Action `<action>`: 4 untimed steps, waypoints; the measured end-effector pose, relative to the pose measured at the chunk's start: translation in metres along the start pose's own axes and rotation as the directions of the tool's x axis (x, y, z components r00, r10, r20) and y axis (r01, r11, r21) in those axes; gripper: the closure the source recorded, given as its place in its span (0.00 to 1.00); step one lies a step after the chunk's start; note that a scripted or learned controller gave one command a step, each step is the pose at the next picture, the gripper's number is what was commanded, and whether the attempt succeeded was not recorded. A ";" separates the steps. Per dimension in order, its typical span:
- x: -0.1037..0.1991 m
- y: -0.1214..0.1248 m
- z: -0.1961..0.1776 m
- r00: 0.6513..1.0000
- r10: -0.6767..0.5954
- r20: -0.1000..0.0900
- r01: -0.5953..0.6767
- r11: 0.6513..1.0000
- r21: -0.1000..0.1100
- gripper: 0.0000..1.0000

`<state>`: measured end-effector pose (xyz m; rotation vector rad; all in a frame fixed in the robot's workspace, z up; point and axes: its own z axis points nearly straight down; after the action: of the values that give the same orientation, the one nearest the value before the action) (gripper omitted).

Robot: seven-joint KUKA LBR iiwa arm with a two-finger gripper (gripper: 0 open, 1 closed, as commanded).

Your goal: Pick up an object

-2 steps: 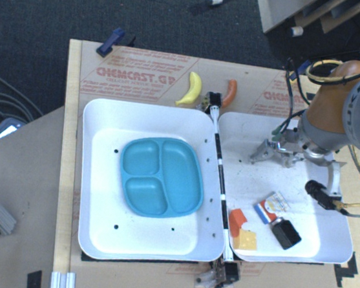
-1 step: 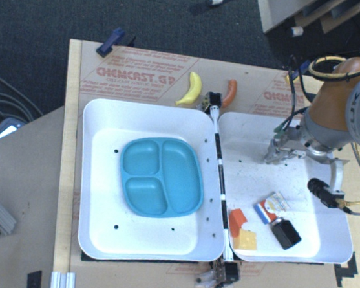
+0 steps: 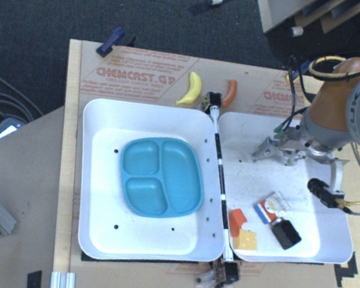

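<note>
Two shallow white plastic bins sit side by side on the bench. The left bin (image 3: 88,227) holds one thing, a blue three-compartment plastic tray (image 3: 161,176) lying flat near its middle. The right bin (image 3: 323,252) holds four small things, all clustered near its front edge: an orange wedge-shaped block (image 3: 237,217), a flat yellow cheese-like piece (image 3: 246,240) just beside it, a small red, white and blue packet (image 3: 267,211), and a black rectangular block (image 3: 285,234) touching that packet's corner. Behind the bins, one yellow toy banana (image 3: 190,89) and one orange toy sausage (image 3: 229,93) lie on the board. The grey two-finger gripper (image 3: 282,151) hangs over the back of the right bin, apart from the cluster; whether it is open or closed cannot be told.
</note>
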<state>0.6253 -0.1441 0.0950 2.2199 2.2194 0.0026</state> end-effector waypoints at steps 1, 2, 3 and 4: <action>0.000 0.001 -0.010 1.000 0.000 0.000 0.000 1.000 -0.002 1.00; 0.000 0.000 -0.010 1.000 0.000 0.000 0.000 1.000 -0.002 0.00; -0.008 0.041 0.010 1.000 -0.002 0.000 0.002 1.000 0.001 0.00; 0.047 0.041 0.010 1.000 -0.001 -0.002 0.001 1.000 0.005 0.00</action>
<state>0.6665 -0.0973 0.0850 2.2222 2.2243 -0.0007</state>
